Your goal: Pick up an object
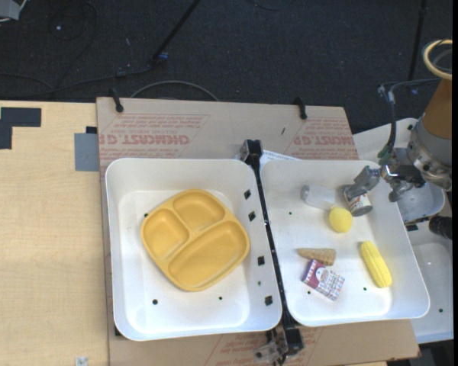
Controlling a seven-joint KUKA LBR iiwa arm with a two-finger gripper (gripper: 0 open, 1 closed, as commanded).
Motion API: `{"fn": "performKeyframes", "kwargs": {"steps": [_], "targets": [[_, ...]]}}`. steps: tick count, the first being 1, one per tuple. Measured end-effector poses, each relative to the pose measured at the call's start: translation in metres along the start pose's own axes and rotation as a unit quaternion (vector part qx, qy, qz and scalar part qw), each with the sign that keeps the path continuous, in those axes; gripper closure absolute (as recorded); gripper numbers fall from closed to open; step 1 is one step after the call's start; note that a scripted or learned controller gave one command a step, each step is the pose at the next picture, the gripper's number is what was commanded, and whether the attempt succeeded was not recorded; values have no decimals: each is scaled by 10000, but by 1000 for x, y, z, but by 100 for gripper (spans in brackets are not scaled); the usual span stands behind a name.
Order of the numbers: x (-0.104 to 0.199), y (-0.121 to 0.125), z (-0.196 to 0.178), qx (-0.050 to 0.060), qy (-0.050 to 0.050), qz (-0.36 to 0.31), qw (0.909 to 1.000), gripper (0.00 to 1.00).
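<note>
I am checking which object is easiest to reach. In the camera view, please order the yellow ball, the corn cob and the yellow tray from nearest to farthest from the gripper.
1. Yellow ball, right bin, just below the gripper.
2. Corn cob, right bin, lower right.
3. Yellow tray, in the left bin.

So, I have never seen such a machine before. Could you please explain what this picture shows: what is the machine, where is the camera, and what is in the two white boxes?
The picture comes from one fixed camera above a bench, looking down at a slant. On the right you see part of a robot arm, grey and orange, reaching in. At its end is a gripper, a simple hand with two fingers, low over the right bin.

The left bin holds a yellow divided tray. The right bin holds small things: a yellow ball, a toy corn cob, a tan wedge-shaped piece, a small red and white packet and a pale object near the gripper. I cannot tell whether the gripper holds anything.
</note>
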State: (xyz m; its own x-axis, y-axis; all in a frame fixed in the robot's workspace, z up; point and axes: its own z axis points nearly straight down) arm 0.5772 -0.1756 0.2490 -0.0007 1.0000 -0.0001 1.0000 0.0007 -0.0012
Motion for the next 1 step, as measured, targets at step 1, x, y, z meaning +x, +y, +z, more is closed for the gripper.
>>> {"fn": "performKeyframes", "kwargs": {"steps": [1], "targets": [[0, -5, 44, 32, 9, 5, 10000, 0]]}}
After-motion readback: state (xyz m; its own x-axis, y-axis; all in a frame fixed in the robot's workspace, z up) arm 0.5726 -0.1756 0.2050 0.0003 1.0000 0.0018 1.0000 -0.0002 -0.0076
